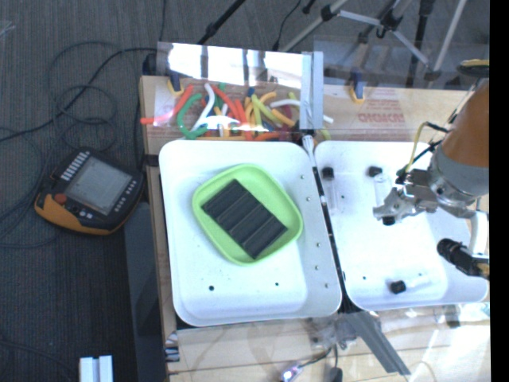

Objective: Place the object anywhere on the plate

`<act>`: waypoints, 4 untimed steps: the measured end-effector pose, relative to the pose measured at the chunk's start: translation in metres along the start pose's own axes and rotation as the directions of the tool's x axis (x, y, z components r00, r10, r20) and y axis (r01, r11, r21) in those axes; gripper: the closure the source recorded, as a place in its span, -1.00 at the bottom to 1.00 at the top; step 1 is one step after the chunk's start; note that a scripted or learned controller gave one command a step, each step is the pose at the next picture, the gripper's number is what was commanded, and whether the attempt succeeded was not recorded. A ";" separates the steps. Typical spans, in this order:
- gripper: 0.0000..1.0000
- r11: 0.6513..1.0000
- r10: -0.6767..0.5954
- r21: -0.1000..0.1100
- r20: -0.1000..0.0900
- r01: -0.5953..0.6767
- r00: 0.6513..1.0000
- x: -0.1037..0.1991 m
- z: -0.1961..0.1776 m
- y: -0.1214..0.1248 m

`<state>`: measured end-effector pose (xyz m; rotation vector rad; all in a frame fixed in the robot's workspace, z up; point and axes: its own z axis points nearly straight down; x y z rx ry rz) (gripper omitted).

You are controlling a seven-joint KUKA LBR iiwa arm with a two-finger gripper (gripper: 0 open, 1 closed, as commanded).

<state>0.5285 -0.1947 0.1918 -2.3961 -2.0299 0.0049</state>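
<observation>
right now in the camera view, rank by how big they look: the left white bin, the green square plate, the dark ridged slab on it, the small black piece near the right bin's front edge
1. left white bin
2. green square plate
3. dark ridged slab
4. small black piece

Each clearly looks smaller than the one before.

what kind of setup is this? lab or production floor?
Most likely a robotics lab. A teach pendant lies on carpet with loose cables, tripod legs stand behind the bench, and the two white bins sit on a plywood bench with a green plate.

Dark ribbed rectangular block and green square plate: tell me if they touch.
Touching. The camera view shows the dark ribbed rectangular block lying flat inside the green square plate.
</observation>
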 end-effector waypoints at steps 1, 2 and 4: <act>1.00 0.997 -0.079 0.001 -0.002 0.079 0.997 0.055 -0.003 -0.055; 1.00 0.948 -0.318 -0.001 0.000 0.318 0.948 0.099 -0.018 -0.015; -1.00 0.942 -0.335 0.000 -0.001 0.335 0.942 0.154 0.009 -0.007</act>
